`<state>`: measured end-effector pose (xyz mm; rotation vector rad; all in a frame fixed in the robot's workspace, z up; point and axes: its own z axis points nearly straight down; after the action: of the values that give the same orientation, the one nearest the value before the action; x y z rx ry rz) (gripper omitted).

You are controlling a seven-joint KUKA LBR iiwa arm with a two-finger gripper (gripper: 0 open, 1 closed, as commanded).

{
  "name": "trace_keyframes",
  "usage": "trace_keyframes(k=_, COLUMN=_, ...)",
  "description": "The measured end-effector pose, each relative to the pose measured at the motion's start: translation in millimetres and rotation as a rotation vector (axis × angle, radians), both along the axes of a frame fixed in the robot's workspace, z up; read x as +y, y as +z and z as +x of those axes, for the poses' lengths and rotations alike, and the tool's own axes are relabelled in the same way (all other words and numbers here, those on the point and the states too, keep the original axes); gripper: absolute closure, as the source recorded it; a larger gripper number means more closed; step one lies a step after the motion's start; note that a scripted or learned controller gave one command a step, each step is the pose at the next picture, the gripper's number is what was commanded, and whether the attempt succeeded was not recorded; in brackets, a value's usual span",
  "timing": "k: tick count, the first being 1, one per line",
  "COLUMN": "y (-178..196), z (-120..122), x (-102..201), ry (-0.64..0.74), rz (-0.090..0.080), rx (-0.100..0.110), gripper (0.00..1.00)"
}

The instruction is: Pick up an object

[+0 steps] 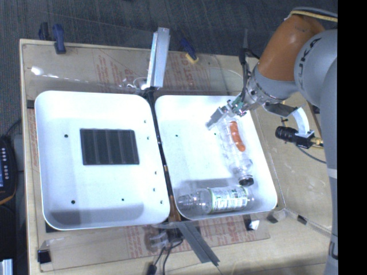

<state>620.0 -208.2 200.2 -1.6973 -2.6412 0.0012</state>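
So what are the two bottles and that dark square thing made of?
The bottle lying along the near wall looks like clear, glossy plastic: the bin shows through it, and a label wraps its middle. The upright-lying bottle with something orange inside also looks like clear plastic. The dark ribbed panel in the left bin seems matte, maybe rubber or plastic; hard to tell.

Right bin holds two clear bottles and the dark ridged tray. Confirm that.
Not quite. The dark ridged tray lies in the left bin. The right bin does hold the two clear bottles, as the camera view shows.
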Motion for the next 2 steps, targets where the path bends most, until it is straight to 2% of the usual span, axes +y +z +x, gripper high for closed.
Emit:
trace_keyframes(k=1, y=-0.7, z=17.3, x=-1.6, ry=-0.004, rz=-0.002, rx=-0.004, gripper=0.00)
trace_keyframes(k=2, y=8.5, z=5.0, x=-0.2, ry=0.036, rz=0.001, rx=0.001, gripper=0.00)
